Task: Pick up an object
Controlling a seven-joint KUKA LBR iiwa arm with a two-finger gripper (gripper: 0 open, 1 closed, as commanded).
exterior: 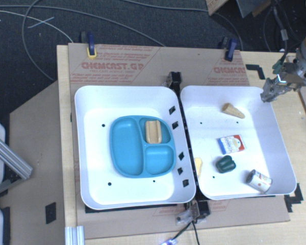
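Seen from above at a slant, two shallow white bins sit side by side on a cardboard-covered bench, their inner rims touching along a row of black clips.

The left bin point(86, 137) holds a blue divided plate point(130, 147) at its centre, with bare white floor all round it. A tan wooden block point(153, 131) lies in the plate's far right compartment.

The right bin point(275, 142) is sparsely filled. A pale wedge point(233, 111) lies toward the far side. A small blue, white and red packet point(230, 144) sits mid-bin, its print too small to read. A dark green lump point(225, 164) lies just near of it. A small can point(258, 180) lies on its side in the near right corner. A yellowish piece point(197, 166) rests against the left rim.

Red print on the cardboard reads "CHEMCAST".

The gripper point(271, 92) hangs at the right bin's far right corner, over the rim, holding nothing. Whether its fingers are apart or together cannot be told.
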